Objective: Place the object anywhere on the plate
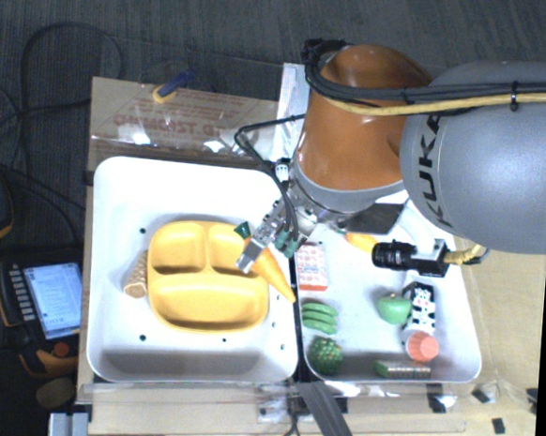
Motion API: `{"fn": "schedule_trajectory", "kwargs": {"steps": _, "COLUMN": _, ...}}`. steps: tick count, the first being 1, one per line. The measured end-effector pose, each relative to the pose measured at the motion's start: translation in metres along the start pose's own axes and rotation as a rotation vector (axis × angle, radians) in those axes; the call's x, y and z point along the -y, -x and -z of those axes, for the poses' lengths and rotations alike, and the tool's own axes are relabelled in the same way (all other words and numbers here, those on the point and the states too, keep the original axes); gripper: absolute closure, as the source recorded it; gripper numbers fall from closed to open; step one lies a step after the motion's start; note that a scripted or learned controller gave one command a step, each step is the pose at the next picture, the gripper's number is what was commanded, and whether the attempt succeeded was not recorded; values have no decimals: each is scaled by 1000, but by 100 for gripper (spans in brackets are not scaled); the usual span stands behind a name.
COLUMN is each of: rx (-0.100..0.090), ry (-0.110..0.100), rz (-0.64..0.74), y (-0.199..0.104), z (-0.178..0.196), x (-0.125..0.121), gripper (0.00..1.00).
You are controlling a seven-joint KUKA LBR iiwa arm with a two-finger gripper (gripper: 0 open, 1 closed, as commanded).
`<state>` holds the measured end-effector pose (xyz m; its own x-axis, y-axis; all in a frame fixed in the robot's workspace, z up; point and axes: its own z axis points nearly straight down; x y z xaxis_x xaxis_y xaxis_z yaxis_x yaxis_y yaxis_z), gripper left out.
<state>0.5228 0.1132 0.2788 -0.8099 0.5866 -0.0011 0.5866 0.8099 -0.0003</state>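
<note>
A yellow divided plate (207, 282) lies in the left bin (113, 341). My gripper (269, 243) hangs over the plate's right edge, near the wall between the two bins. An orange toy carrot (275, 275) with a green top sits slanted between the fingers, its tip pointing down and to the right past the plate's rim. The gripper is shut on the carrot. One silver fingertip (250, 258) shows over the plate's upper right compartment. The arm's grey and orange body hides the upper part of the right bin.
A tan ice-cream cone (137, 273) lies against the plate's left side. The right bin (459, 363) holds a small printed box (312, 267), green pea pods (319, 315), a dark green berry (326, 355), a green fruit (394, 309), a black-and-white toy (422, 309) and an orange-red piece (423, 347).
</note>
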Motion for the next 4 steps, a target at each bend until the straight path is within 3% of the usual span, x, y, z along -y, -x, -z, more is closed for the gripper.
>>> {"fn": "schedule_trajectory", "kwargs": {"steps": 1, "rx": -2, "ry": -3, "rz": -232, "y": -18, "z": -23, "x": -55, "gripper": 100}}
{"fn": "schedule_trajectory", "kwargs": {"steps": 2, "rx": 2, "ry": -4, "rz": -627, "y": -10, "z": -11, "x": -102, "gripper": 100}}
{"fn": "schedule_trajectory", "kwargs": {"steps": 3, "rx": 2, "ry": -3, "rz": -665, "y": 7, "z": 91, "x": -54, "gripper": 100}}
{"fn": "schedule_trajectory", "kwargs": {"steps": 4, "rx": -2, "ry": -5, "rz": -446, "y": -12, "z": -86, "x": -98, "gripper": 100}}
